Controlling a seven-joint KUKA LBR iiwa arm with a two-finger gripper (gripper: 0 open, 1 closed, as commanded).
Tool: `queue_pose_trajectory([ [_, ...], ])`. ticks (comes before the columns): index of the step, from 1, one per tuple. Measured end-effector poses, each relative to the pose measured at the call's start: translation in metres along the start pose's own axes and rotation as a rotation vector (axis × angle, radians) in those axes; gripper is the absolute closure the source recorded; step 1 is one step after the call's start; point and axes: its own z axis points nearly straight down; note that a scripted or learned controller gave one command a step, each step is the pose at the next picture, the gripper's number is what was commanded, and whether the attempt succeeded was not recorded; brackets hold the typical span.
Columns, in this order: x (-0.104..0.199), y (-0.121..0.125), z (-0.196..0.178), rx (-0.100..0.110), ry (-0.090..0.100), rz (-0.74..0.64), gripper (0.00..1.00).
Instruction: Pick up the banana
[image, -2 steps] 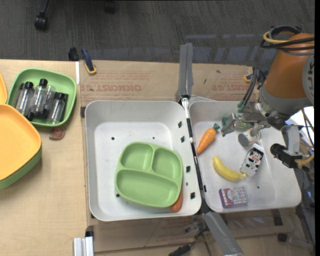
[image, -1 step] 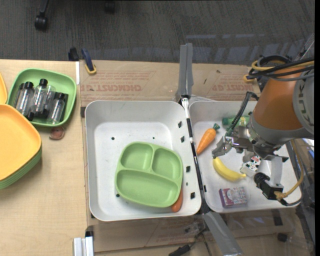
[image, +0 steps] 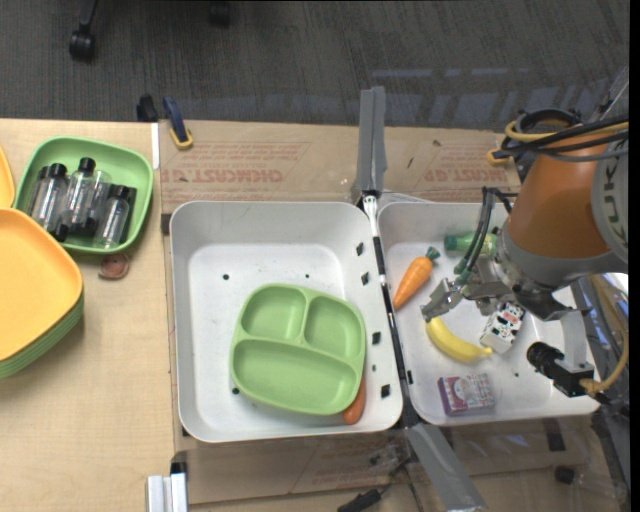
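Observation:
The yellow banana (image: 457, 342) lies flat in the right white bin (image: 530, 400), near its middle. My gripper (image: 467, 298) hangs just beyond the banana, over its far side, reaching in from the right under the orange-banded wrist. Its grey fingers (image: 440, 301) stand apart, and nothing sits between them. The banana rests on the bin floor, apart from the fingers.
In the right bin an orange carrot (image: 412, 280) lies left of the gripper, a small white patterned item (image: 505, 325) is right of the banana, a purple box (image: 466, 393) lies at the front, and a green item (image: 462, 241) at the back. The left bin (image: 200, 300) holds a green divided plate (image: 298, 348).

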Motion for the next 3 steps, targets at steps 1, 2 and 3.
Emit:
queue_pose_trajectory([
  [1,-0.035,-0.031,0.100,-0.001,0.001,0.059,0.00],
  [2,-0.036,-0.031,0.092,0.000,0.001,0.063,1.00],
  [3,0.040,0.042,0.000,-0.001,-0.001,0.189,1.00],
])
